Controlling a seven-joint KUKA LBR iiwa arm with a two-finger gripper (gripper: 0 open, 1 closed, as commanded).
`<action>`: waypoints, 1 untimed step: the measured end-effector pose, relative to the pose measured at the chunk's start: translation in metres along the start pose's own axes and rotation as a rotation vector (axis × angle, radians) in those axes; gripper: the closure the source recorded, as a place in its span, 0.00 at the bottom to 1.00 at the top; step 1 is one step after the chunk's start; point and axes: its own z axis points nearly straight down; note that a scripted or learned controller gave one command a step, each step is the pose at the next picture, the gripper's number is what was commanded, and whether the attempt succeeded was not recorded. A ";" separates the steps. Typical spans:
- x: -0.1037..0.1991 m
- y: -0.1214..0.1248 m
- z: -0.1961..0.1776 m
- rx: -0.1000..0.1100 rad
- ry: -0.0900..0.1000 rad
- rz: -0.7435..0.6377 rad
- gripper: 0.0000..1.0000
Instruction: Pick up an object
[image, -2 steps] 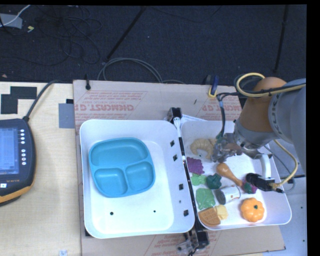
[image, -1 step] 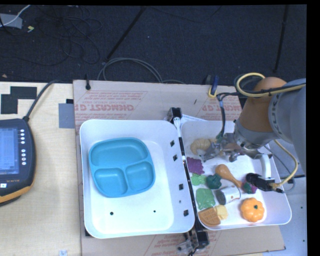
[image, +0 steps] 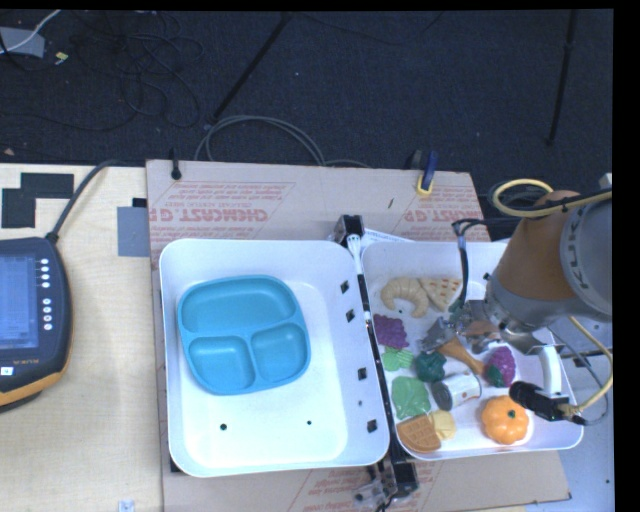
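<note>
My gripper (image: 447, 333) is low in the right bin (image: 470, 268), among toy food. Just beneath it lie an orange carrot (image: 463, 354) and a dark green broccoli (image: 432, 366). Around them are a croissant (image: 404, 292), a waffle piece (image: 443, 290), purple grapes (image: 390, 329), a green leafy piece (image: 408, 395), a purple piece (image: 501, 366), a white cylinder (image: 463, 388) and an orange pumpkin (image: 505, 421). The arm's wrist (image: 535, 270) hides the bin's right side.
The left bin (image: 200, 440) holds a blue divided tray (image: 243, 333). A black divider (image: 362, 330) runs between the bins. A tan cookie (image: 421, 433) lies at the right bin's front edge. A black handset (image: 28, 310) sits on the bench at far left.
</note>
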 end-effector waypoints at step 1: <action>-0.001 0.002 -0.011 -0.003 0.000 0.004 1.00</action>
